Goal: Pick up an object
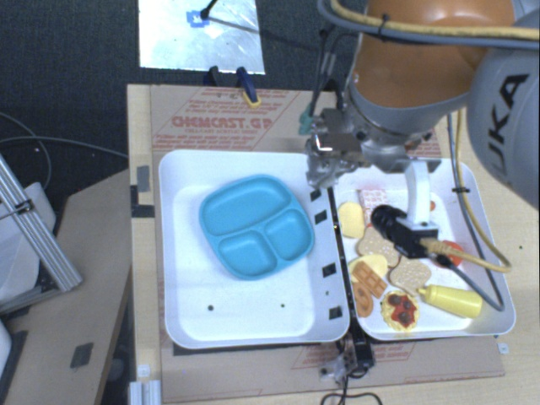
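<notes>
The arm reaches in from the upper right, and its gripper hangs over the divider between the two bins, at the far left edge of the right bin. Below and right of it lie toy foods: a pale yellow round piece, a tan cookie, a waffle, a heart-shaped toast, a small pizza, a yellow bottle and a pink-and-white packet. No object shows between the gripper's tips. The wrist hides the bin's far part.
A blue divided plate lies in the left bin. A small red piece lies near the right bin's right side. Cardboard lines the bench behind the bins, with a shiny sheet beyond.
</notes>
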Available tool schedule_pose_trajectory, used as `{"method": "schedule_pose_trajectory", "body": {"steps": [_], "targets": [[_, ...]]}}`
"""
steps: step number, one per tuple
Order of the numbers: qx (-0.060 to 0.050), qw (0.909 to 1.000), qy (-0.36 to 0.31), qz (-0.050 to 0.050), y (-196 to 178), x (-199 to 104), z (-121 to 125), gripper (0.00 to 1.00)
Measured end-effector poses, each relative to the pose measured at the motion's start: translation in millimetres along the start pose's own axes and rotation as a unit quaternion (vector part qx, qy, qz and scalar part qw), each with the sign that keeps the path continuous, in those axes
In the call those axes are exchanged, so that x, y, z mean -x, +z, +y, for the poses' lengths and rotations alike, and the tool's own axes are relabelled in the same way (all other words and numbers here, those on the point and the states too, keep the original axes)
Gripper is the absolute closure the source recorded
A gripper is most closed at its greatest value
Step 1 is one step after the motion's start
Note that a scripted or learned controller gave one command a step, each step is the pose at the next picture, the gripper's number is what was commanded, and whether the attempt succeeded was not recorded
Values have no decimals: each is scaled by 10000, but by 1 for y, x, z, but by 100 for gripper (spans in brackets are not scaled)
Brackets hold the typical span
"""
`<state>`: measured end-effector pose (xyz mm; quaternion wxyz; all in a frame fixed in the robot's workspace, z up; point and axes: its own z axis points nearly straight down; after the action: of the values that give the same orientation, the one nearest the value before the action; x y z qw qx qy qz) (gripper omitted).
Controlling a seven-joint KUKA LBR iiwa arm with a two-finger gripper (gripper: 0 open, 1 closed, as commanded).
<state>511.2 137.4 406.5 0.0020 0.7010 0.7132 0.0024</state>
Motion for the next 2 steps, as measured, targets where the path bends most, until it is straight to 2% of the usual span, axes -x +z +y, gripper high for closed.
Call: {"method": "schedule_pose_trajectory", "body": {"steps": [1, 2], "targets": [[-10, 10000, 58, 3, -23, -18, 5, 100], [-10, 10000, 31, 0, -33, -17, 6, 100]]}}
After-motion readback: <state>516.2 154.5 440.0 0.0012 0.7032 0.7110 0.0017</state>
